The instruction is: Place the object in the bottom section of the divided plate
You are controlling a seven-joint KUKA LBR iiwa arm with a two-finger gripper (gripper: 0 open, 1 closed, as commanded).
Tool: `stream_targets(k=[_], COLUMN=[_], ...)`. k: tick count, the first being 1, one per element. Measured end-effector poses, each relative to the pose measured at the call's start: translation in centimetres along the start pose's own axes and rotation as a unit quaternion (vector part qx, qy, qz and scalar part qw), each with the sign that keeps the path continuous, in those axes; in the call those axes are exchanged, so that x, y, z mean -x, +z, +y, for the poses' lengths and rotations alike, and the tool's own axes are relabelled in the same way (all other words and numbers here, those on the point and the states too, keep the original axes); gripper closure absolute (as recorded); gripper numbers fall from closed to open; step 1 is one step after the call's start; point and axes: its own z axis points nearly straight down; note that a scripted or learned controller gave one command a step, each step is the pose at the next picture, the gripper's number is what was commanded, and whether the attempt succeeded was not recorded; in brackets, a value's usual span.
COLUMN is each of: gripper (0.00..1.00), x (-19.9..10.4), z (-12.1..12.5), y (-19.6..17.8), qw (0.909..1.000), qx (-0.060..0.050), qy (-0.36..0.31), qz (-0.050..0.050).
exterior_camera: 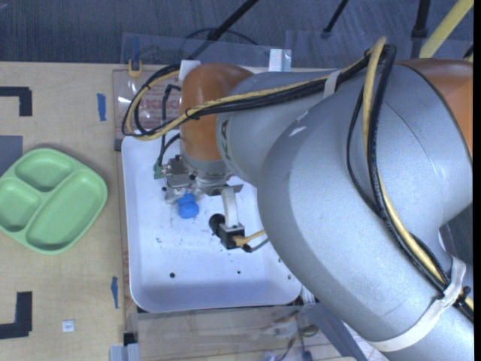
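The gripper point(186, 194) hangs low in the white bin point(150, 277) at frame centre, over a small blue object point(187, 209); whether its jaws pinch it cannot be told. Pickup appears underway. Next comes carrying it left to the green divided plate point(51, 199).

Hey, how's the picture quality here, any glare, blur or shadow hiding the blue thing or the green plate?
Camera view: even lighting, no strong glare; the green plate is sharp and unshadowed. The blue object is slightly soft, sitting in the white bin in faint shadow under the gripper. The arm, close to the lens, looks oversized and covers much of the bin.
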Motion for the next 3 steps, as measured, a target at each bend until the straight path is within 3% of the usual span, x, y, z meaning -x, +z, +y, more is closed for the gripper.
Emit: stream_targets(k=[1, 2, 3], gripper=[1.0, 1.0, 1.0], x=[2.2, -0.2, 0.6], z=[-0.3, -1.3, 3.2], y=[0.0, -0.5, 0.1], qw=[0.9995, 0.9997, 0.9883], qx=[-0.001, -0.004, -0.019], qy=[0.031, -0.023, -0.151], qz=[0.001, 0.0, 0.003])
